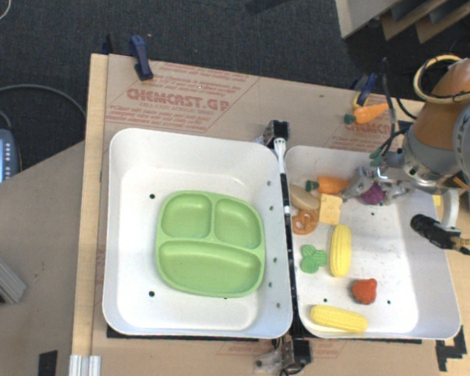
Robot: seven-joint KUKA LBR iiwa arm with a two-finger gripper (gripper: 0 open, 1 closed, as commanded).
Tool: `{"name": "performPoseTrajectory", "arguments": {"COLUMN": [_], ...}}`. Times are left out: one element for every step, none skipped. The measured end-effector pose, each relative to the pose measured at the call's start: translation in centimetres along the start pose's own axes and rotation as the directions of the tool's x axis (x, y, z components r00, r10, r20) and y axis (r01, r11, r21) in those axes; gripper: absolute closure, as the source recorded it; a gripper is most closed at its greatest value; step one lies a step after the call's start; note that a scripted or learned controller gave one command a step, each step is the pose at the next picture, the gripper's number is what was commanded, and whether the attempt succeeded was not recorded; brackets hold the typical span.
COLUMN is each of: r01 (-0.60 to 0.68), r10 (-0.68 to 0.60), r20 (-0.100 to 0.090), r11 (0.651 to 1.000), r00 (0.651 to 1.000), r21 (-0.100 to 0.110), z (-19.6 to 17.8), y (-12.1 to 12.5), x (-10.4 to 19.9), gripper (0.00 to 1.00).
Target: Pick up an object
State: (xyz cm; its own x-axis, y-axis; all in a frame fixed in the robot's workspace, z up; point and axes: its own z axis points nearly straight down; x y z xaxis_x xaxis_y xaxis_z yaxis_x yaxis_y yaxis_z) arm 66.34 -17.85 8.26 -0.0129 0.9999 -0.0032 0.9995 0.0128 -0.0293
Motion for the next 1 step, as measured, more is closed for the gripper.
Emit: {"name": "performPoseTrajectory", "arguments": {"r01": [-0.012], "r10": [0.012], "r20": [-0.002], "r11": [1.0], "r00": [1.0], "r21": [-0.015], "z": [-1.11], "y": [-0.02], "x": [-0.2], "gripper": [1.0]}}
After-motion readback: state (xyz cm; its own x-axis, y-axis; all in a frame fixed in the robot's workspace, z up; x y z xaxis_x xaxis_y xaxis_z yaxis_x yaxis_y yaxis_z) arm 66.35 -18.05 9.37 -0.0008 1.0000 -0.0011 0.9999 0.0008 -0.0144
